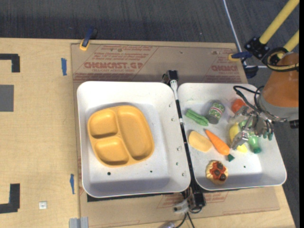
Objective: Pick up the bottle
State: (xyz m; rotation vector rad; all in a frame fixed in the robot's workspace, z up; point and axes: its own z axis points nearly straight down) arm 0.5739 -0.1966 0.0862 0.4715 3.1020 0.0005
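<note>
Starting nearest the camera, a round pizza toy (216, 171) lies at the right bin's (270, 172) front. Behind it sit a pale wedge (199, 141) and a carrot (218, 142). To their right the gripper (249, 133) hangs low over a yellow piece (236, 133) and the green bottle (255, 145); I cannot tell its finger state. Farther back lie a green pod (196, 117) and a can (216, 111). The left bin (95, 96) holds a yellow divided tray (120, 135)

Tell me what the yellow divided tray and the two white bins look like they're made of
The yellow tray looks like moulded plastic with a smooth, semi-matte finish: even colour, rounded compartment edges, soft highlights. The left bin and right bin also look like thin formed plastic, smooth and slightly glossy, with rounded corners and rolled rims. Coated metal can't be ruled out.
</note>
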